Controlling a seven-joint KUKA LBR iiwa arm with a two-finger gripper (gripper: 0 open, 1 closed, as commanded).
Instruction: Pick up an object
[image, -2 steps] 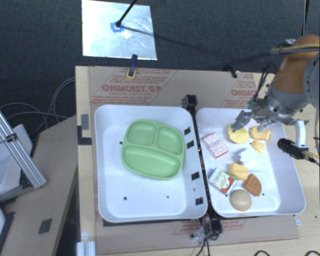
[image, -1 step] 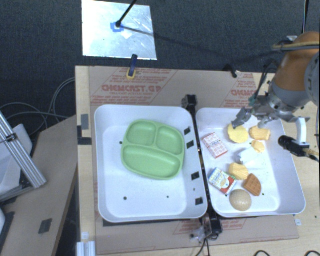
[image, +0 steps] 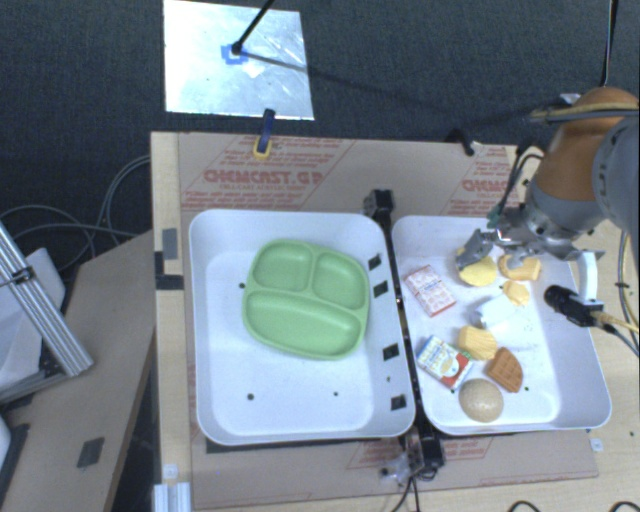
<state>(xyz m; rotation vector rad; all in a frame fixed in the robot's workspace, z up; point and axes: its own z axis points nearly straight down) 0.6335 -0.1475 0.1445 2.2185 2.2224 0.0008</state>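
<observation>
Objects for picking lie scattered in the right white bin (image: 560, 405), none lifted. Bench board (image: 300, 170), brown with red print, carries both bins side by side. Left white bin (image: 215, 330) holds a green divided tray (image: 305, 298), three compartments, lying flat near centre. Arm (image: 585, 160), grey with orange band, reaches in from the right, over the right bin's far corner. Gripper (image: 492, 243) low at the far end of that bin, right above a yellow piece (image: 479, 271); whether the fingers are apart or closed, or on anything, cannot tell. Contents of right bin, all resting on the floor: round tan ball (image: 481, 400) at near edge; brown waffle-like piece (image: 506, 369) just beside it; red-and-white carton (image: 429, 290); colourful small packet (image: 442, 361); orange-yellow chunk (image: 477, 342); white piece (image: 500, 314); two pale yellow bits (image: 518, 281) near the gripper
</observation>
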